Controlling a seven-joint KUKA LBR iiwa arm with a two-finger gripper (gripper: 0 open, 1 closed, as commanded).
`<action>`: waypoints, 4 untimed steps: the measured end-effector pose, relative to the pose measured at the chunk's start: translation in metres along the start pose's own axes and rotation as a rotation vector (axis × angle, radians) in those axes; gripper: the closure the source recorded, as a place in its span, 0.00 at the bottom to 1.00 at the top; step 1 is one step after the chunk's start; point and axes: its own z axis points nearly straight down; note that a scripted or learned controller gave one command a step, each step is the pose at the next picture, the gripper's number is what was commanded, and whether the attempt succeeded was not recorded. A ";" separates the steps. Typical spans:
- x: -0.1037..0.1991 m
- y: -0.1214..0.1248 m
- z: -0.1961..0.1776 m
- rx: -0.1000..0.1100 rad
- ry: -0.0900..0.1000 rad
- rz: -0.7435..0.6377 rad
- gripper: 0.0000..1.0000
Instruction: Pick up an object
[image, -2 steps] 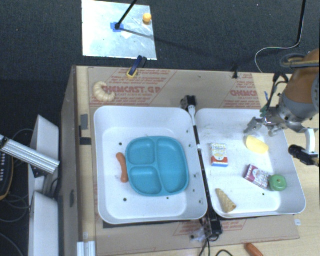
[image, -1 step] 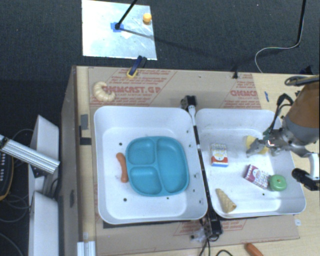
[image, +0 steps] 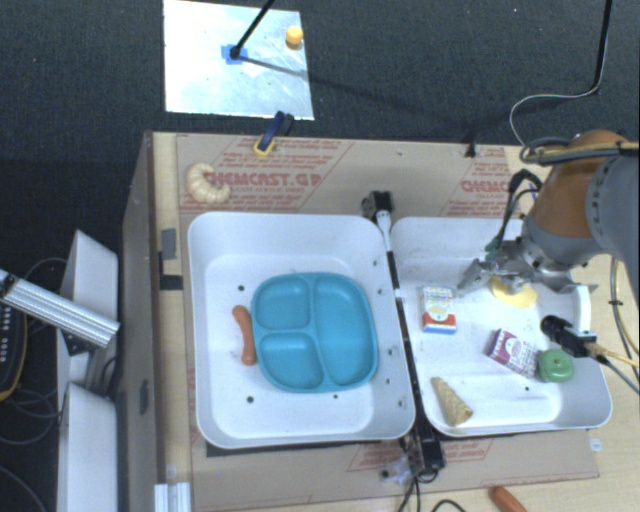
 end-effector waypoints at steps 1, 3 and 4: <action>-0.040 0.014 -0.023 0.000 -0.002 0.003 0.00; -0.039 0.000 0.000 0.001 -0.001 0.002 0.00; -0.039 0.036 -0.056 -0.002 -0.002 0.000 0.00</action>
